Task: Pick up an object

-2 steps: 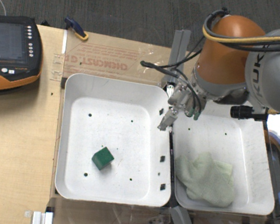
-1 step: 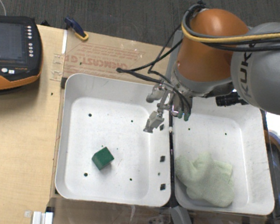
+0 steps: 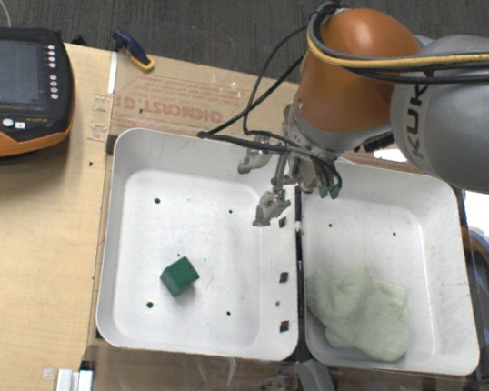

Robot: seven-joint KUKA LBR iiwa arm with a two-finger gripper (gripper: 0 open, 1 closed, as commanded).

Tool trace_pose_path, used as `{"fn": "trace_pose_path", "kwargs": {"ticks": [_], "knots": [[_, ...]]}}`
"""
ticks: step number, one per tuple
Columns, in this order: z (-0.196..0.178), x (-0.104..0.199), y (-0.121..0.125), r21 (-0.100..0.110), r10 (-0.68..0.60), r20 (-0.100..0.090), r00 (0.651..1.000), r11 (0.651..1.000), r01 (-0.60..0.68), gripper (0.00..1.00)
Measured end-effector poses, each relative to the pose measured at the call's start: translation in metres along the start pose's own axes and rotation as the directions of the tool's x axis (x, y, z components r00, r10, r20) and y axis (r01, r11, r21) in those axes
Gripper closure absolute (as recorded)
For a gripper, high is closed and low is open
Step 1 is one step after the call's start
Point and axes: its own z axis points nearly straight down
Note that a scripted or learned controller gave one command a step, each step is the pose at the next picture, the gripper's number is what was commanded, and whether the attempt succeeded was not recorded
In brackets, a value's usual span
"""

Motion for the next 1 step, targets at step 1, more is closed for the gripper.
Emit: {"fn": "trace_pose_path", "kwargs": {"ticks": [1], "knots": [[0.0025,-0.0303,0.0099,0.000,-0.298,0.002,0.954,0.954,0.298,0.00]]}}
